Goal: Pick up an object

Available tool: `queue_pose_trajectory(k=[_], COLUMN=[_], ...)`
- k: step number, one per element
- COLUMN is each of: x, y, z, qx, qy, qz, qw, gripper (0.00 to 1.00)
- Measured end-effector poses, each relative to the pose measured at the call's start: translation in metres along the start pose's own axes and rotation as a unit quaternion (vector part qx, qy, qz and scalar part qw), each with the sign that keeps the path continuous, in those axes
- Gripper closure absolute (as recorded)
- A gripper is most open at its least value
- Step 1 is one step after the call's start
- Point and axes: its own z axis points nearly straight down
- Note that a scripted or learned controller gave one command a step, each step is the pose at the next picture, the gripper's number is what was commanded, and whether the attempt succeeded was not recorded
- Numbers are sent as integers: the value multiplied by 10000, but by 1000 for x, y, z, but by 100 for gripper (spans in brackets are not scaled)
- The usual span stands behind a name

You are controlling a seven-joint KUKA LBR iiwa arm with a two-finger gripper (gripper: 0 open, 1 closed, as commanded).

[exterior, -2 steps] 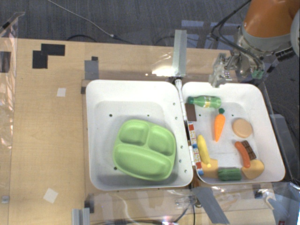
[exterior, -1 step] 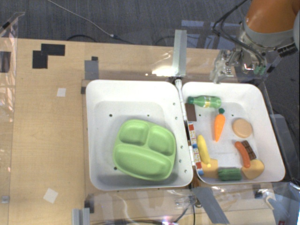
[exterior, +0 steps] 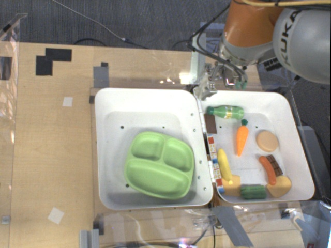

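So looking across your table (exterior: 46, 154), the left bin (exterior: 108, 138) has just the green divided plate (exterior: 160, 164) sitting in it, tipped a bit toward the front. It's wide and smooth, so if the program goes for that, I'd bet the fingers skate off the rim.

The right bin (exterior: 289, 118) is where the pickable stuff is, and it's crowded. Along the left wall there's a brown bar (exterior: 210, 123) and a banana (exterior: 224, 164), both tucked right beside the divider, so a grab there could clip the wall. The green bottle (exterior: 225, 111) lies on its side near the back and will probably roll. The carrot (exterior: 241, 139) has the most room around it. The cookie (exterior: 268, 141) lies flat, hard to get under. Front corner is a pile: cucumber (exterior: 253, 191), sausage (exterior: 268, 169), cheese wedge (exterior: 279, 186), all touching, so you risk dragging neighbours.

Your hand (exterior: 217, 82) hangs over the back edge between the bins, holding nothing. Honestly can't tell if it's open or closed from this angle.
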Motion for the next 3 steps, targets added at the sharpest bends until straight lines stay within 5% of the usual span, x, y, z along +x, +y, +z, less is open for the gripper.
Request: queue_pose_trajectory(k=[3], x=[-8], y=[-1], z=[-45], qx=[-7], qy=[-198], qz=[-2], qw=[9998], gripper=[100])
